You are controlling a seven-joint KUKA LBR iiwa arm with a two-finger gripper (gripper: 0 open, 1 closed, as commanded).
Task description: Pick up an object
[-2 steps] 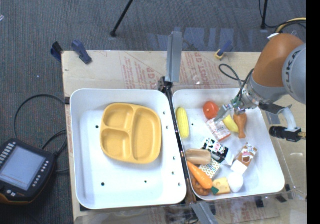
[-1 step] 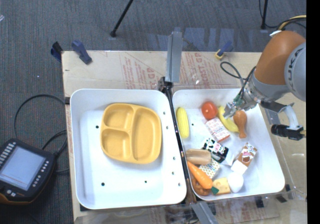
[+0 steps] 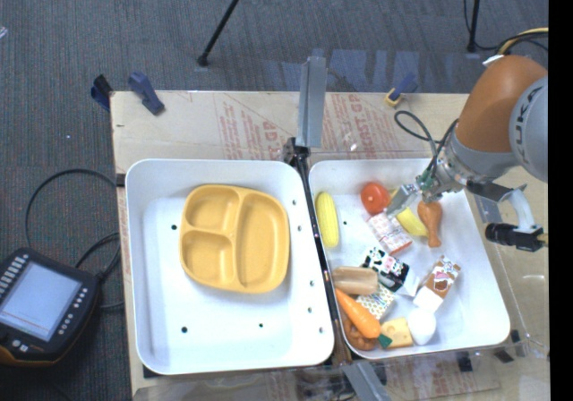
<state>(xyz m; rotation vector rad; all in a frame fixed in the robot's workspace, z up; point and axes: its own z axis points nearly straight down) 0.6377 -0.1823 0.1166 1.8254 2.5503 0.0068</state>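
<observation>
The arm reached in from the right, its gripper low over the right bin beside a tomato. The left bin held a yellow tray; both sat on a plywood bench above grey carpet.

Grey carpet floor, black stand legs, wooden bench top.

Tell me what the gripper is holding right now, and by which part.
It cannot be told. The gripper sits low in the right white bin, right beside the brown toy drumstick and the yellow banana-like piece, but no object is visibly between its fingers.
</observation>
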